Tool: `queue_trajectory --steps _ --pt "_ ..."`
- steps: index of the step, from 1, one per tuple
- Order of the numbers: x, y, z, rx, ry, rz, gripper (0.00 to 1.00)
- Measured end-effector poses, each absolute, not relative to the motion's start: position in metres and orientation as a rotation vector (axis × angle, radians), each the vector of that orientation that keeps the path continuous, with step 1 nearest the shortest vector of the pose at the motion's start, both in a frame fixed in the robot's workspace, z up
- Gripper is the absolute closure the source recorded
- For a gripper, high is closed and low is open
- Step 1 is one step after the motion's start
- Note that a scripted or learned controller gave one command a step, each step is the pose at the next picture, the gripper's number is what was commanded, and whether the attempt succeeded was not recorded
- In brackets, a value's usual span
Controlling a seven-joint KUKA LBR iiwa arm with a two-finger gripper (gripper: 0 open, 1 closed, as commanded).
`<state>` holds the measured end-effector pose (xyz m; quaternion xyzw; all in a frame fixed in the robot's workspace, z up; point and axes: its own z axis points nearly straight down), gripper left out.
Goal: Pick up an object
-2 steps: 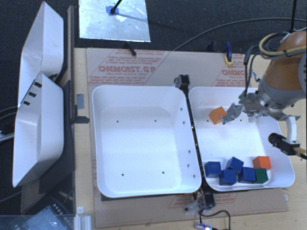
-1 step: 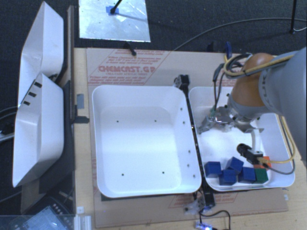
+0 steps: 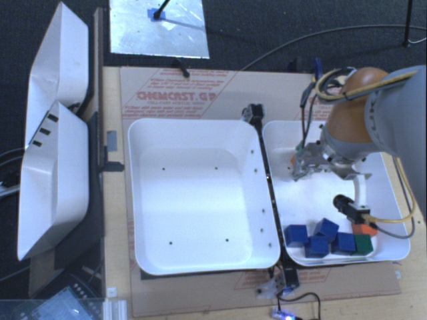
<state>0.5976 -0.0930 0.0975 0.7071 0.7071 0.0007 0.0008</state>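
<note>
Several blue blocks point(image 3: 319, 239) lie along the near edge of the right bin point(image 3: 393, 249), with a green block point(image 3: 363, 245) and an orange block point(image 3: 363, 230) at their right end. My gripper point(image 3: 301, 166) hangs low over the far left part of the right bin, well away from the blocks. A small orange patch shows right beside the gripper at its far side; I cannot tell what it is.
The left bin point(image 3: 200, 192) sits beside the right one, with a black divider strip point(image 3: 267, 192) between them. Cables point(image 3: 387, 219) loop over the right bin's right side. A stack of white bins point(image 3: 57, 132) leans at the far left.
</note>
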Motion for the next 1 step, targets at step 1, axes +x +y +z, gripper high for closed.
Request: queue_trajectory --steps 1 --pt "0.6246 -0.0997 0.0866 2.309 2.130 0.001 1.00"
